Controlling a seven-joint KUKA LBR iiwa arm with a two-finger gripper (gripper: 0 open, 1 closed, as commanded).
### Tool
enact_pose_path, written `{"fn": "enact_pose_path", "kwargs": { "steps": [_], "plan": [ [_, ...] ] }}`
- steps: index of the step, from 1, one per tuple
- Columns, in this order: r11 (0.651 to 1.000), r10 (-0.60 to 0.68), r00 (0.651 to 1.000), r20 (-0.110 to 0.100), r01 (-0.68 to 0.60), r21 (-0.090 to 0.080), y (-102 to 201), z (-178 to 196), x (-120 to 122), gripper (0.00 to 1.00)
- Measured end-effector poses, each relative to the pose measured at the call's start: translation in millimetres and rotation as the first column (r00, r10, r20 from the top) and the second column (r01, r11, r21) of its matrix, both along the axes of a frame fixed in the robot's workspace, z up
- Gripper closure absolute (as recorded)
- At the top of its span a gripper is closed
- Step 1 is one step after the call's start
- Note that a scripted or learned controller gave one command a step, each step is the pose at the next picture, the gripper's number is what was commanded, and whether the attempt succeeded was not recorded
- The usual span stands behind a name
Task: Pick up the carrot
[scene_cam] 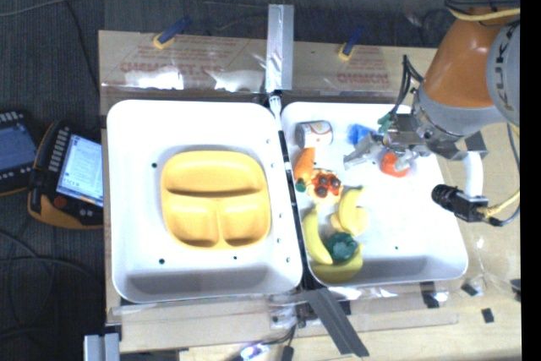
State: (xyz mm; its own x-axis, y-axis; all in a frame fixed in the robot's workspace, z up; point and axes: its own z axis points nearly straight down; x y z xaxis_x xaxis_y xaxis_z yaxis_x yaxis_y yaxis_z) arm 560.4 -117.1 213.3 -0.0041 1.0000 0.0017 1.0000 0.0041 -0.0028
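The carrot (pixel 304 161) is a short orange piece lying against the left wall of the right bin (pixel 423 258), just below a small white cup (pixel 314 131). My gripper (pixel 385 148) hangs over the upper middle of that bin, well to the right of the carrot and apart from it. A red-orange round object (pixel 396 164) lies directly under the gripper. The carrot has nothing touching it from above.
A blue item (pixel 359 134) lies left of the gripper. Small red fruits (pixel 325 181), two bananas (pixel 315 243) (pixel 352 211) and a dark green piece (pixel 342 246) fill the bin's lower left. The left bin (pixel 135 266) holds a yellow divided tray (pixel 216 197).
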Motion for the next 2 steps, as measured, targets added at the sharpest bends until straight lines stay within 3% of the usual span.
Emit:
{"fn": "enact_pose_path", "kwargs": {
  "steps": [1,2],
  "plan": [
    [0.951,0.310,0.951,0.011,-0.310,-0.005,2.9,-123.3,-44.3,0.00],
    [0.950,0.311,0.950,0.014,-0.311,-0.002,4.9,-114.9,-43.3,1.00]
  ]
}}
